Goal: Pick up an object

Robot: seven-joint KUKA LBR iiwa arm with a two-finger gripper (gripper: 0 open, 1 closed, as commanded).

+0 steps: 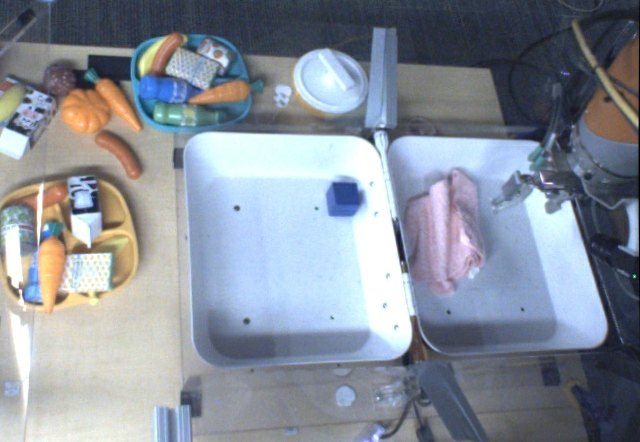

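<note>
Now pink cloth [446, 230] lies near claw [525, 186]; apart.

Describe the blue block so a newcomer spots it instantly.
Find the left white bin of the two side by side. Near its upper right corner sits the blue block, a small dark-blue cube. The pink cloth lies in the right bin.

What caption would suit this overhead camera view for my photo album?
Robot arm's tool poised over the right bin beside a crumpled pink cloth; a blue block waits in the left bin.
</note>
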